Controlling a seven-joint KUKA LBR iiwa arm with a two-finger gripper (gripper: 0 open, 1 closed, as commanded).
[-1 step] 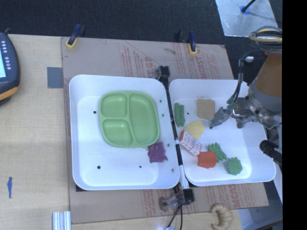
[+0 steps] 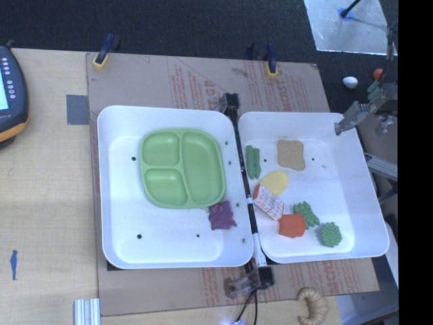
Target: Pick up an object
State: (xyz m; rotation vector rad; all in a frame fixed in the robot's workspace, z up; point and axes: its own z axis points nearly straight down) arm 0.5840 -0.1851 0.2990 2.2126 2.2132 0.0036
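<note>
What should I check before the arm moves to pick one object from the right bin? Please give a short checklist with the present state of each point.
1. Objects are in the right bin: ok; tan piece, green pod, yellow piece, red-and-white packet, red piece, two broccoli pieces.
2. Target stands apart from its neighbours: ok for the tan piece; not ok for the yellow piece, which touches the packet.
3. Gripper is above a target: not ok; it is at the bin's upper right corner.
4. Fingers open: cannot tell.
5. Green divided plate and purple piece are outside the path: ok; both are in the left bin.
</note>
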